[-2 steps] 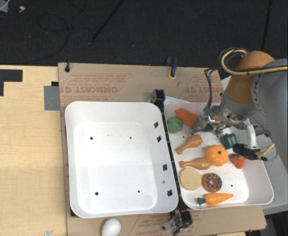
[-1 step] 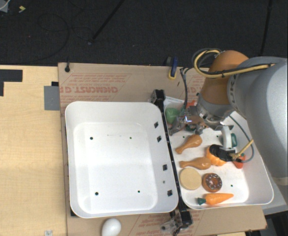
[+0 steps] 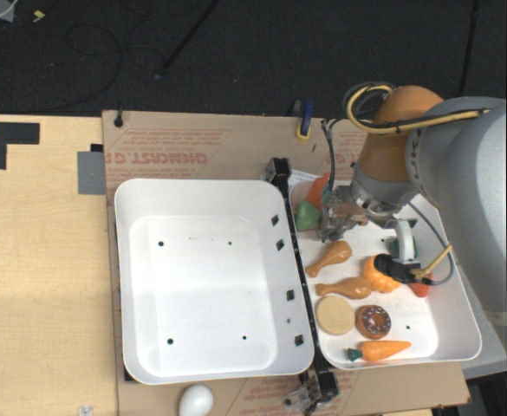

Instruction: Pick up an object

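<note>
— Start with the big things. What's on the bench (image 3: 45,258)?

— Two shallow white bins, smooth hard plastic with rounded corners. The left bin (image 3: 132,319) shows just its bare floor with a few dark dots; the right bin (image 3: 461,341) holds all the toys. The arm (image 3: 461,172), grey with an orange band, comes in from the right and hangs over the right bin's far end.

— And the claw?

— The claw (image 3: 338,224) is low, near a green toy (image 3: 307,216) at the bin's far left corner. Whether it's open or gripping anything, I cannot tell; the wrist hides it.

— What would you take?

— The drumstick (image 3: 329,256), I'd guess. It lies just below the claw, tan and glossy, fat at one end and narrow at the other. It looks like hollow moulded plastic: light, stiff, a bit slippery. I'd pinch it across the thin neck, where it can't roll.

— The rest?

— A second drumstick (image 3: 347,288) beside it, then a flat pale cookie (image 3: 334,315), hard to get under. A brown donut (image 3: 374,321) touching it, speckled, round. A carrot (image 3: 383,350) near the front wall, tapered, smooth. All small, light and unlikely to break, I'd say.

— Outside the bins?

— A white egg (image 3: 196,399) by the front edge.
</note>
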Tool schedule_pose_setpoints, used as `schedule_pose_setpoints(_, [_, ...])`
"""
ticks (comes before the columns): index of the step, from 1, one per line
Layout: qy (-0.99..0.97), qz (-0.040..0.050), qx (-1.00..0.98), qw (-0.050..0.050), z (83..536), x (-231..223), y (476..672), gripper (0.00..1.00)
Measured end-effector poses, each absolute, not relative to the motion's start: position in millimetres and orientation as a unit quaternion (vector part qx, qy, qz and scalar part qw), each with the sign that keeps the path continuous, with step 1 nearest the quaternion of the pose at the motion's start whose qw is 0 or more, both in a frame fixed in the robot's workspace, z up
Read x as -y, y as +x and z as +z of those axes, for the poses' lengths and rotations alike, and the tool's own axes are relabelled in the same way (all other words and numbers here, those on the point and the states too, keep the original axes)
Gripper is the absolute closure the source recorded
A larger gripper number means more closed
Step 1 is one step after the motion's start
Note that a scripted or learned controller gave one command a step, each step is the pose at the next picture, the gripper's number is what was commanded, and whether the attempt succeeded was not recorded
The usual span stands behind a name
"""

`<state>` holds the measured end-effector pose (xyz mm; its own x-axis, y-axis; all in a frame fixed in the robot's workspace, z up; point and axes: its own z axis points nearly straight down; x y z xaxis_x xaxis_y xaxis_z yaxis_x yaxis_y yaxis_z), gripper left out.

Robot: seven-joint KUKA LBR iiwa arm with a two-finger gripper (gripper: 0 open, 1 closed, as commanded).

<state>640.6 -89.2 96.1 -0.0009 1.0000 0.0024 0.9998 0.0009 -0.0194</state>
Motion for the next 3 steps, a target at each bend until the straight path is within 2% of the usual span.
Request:
schedule_pose_setpoints(1, [-0.708,0.0013,0.707,0.002,87.3,88.7,576.2,1.00])
schedule_pose_setpoints(2, [-0.709,0.0024,0.705,0.003,89.6,136.5,515.6,1.00])
schedule_pose_setpoints(3, [-0.709,0.0014,0.705,0.001,89.9,202.8,473.6,1.00])
